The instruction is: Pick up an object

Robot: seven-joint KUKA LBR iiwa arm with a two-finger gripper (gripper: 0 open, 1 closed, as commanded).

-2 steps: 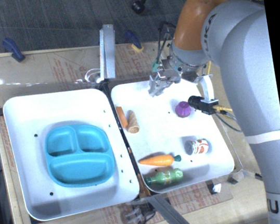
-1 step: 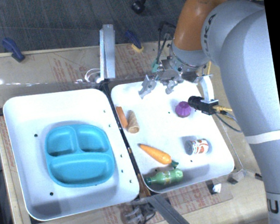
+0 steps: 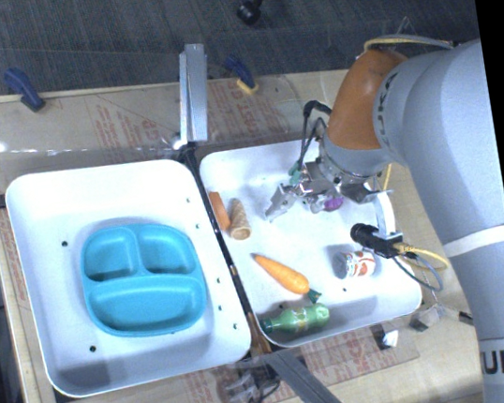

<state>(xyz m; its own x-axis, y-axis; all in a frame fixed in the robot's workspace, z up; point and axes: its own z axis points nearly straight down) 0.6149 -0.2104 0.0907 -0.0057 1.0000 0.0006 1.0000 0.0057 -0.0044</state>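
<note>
arm reaching into the right bin, nothing visibly gripped

the grey arm [image 3: 445,165] is coming in from the right and bending over the right bin [image 3: 255,162], with its orange band [image 3: 357,113] sitting above the bin's far right corner. the gripper [image 3: 282,200] is hanging over the upper middle of the right bin, its metallic fingers [image 3: 276,206] pointing left toward the divider between the two bins. the jaws are looking slightly parted, with no object showing between them, though the view is too small here to be sure how wide the gap is.

inside the right bin, a carrot [image 3: 282,273] is lying near the centre, tilted, below and a little left of the gripper and apart from it. a green bottle [image 3: 296,320] is lying on its side along the bin's near edge, just below the carrot's leafy end. a brown cone-shaped piece [image 3: 237,219] and a thin orange stick [image 3: 219,209] are lying beside the bin's left wall. a small can with a red label [image 3: 355,264] is resting toward the bin's right side. something purple [image 3: 332,201] is showing just right of the gripper, partly hidden.

left of the right bin, the left bin [image 3: 34,202] is holding a blue divided tray [image 3: 143,277].
</note>
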